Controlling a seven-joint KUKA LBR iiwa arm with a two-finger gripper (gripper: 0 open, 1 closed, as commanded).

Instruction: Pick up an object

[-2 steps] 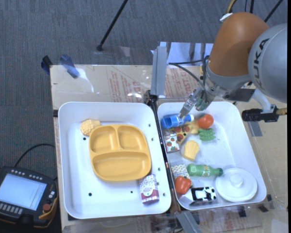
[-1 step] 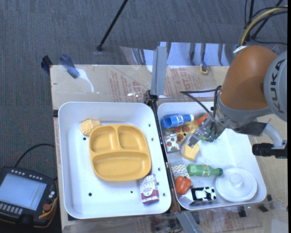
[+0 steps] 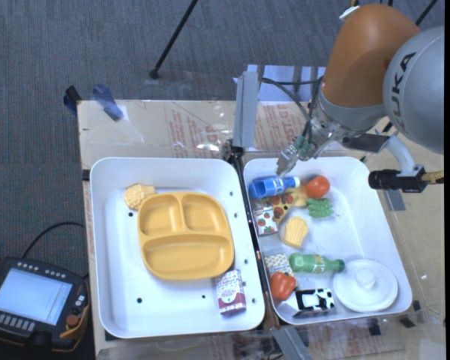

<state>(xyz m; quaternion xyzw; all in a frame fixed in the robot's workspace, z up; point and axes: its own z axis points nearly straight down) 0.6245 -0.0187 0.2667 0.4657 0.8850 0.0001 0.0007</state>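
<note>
The likeliest target is judged to be the blue bottle (image 3: pixel 274 186), lying on its side at the upper left of the right bin (image 3: pixel 375 201), close against the bin's left wall. Its long axis is seen running nearly left to right across the frame, with the white cap end pointing right toward the tomato (image 3: pixel 318 187). The gripper (image 3: pixel 291 158) is found just above it in the picture, a bit to the upper right of the bottle's middle, hanging over the bin's upper rim. So the bottle is placed down and slightly left of the gripper, and a short drop is probably all that's needed. Whether the fingers are spread or closed honestly can't be made out from this angle, since the tip is small and dark against the cardboard behind it. Nothing is seen gripped there.

Around the bottle things are crowded: a small printed packet (image 3: pixel 265 220) sits just below it, a yellow corn-like piece (image 3: pixel 295 232) lower still, and something green (image 3: pixel 320 208) under the tomato. A clean grab across the bottle's short side could be spoiled by those neighbours.

Further out, a green bottle (image 3: pixel 316 263), a white lid (image 3: pixel 365 284) and a red pepper (image 3: pixel 282 284) are spotted at the bin's lower end. The left bin (image 3: pixel 109 238) is taken up by a yellow divided plate (image 3: pixel 186 235).
</note>
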